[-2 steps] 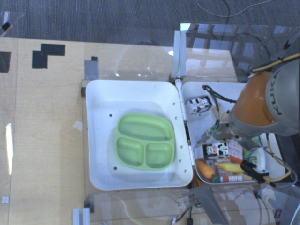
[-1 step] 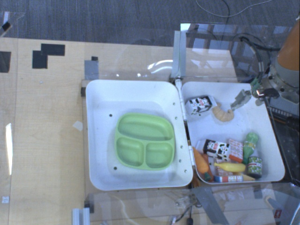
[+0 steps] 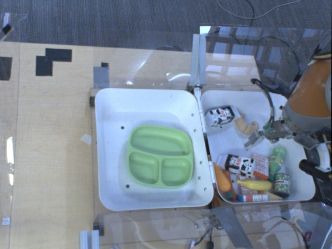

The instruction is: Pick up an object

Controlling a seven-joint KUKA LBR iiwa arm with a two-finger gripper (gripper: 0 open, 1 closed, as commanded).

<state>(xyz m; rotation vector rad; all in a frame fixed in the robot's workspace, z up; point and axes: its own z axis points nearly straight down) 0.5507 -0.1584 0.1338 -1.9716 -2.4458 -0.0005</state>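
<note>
Logging my gripper [image 3: 254, 139], fingers spread and holding nothing, poised just right of the tan croissant-like toy [image 3: 244, 124], nearest pick.

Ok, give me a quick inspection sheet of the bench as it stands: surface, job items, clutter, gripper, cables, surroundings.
Surface: wooden bench bearing two shallow white bins side by side, left bin, right bin.
Job's things: right bin holds a cow-patterned carton, a tan piece, a second carton, a green bottle, a banana, a carrot, a marker.
Clutter: green divided tray in the left bin.
Gripper: gripper over the right bin, beside the tan piece; nothing seen between its fingers.
Cables: black cable looping along the arm; thin wire on the floor.
Surroundings: grey carpet; black tape marks on the bench.
</note>
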